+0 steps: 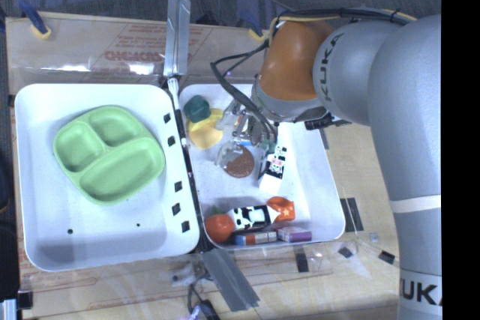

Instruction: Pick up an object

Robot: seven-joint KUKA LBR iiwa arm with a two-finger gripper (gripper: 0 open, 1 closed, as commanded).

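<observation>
Gripper [238, 137] hung low over the right bin [319, 195], just above the brown disc [240, 163]; I could not tell its state. The disc lay beside the yellow piece [204, 133], looked small, light, stiff and smooth, so probably best pinched across its rim.

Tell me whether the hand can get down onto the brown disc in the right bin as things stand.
Probably yes. The hand hangs right over the brown disc, whose top lies bare. The yellow toy and black-and-white piece sit close on either side, so the fit looks tight.
</observation>
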